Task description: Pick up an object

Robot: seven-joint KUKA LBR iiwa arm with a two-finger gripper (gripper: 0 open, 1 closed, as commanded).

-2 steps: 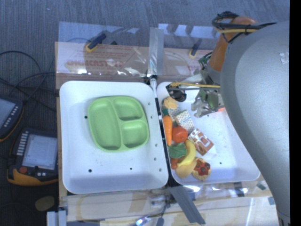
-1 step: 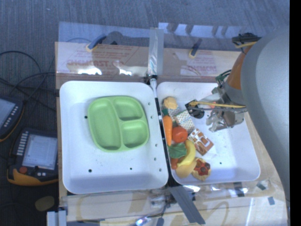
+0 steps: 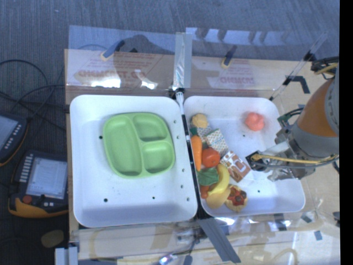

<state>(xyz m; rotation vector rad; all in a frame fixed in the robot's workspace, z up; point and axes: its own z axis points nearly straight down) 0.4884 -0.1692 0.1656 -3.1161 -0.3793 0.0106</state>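
The right white bin (image 3: 287,200) holds a pile of toy food along its left side. In it are an orange carrot (image 3: 196,150), a red tomato (image 3: 210,157), a yellow banana (image 3: 220,184), a green leafy piece (image 3: 208,176), a checked packet (image 3: 215,140) and a brown-and-white box (image 3: 235,167). A small red-and-yellow piece (image 3: 236,197) lies at the front, and a pale round item (image 3: 199,120) at the back. Alone near the back right sits a pink-orange ball (image 3: 254,121). My gripper (image 3: 278,171) hangs low over the right part of this bin, just right of the box, with nothing visibly in it.
In the left white bin (image 3: 88,203) lies a green divided plate (image 3: 138,144). A raised wall (image 3: 188,164) separates the two bins. Clear panels stand behind them. To the left of the bench are cables and a handheld pendant (image 3: 41,181).
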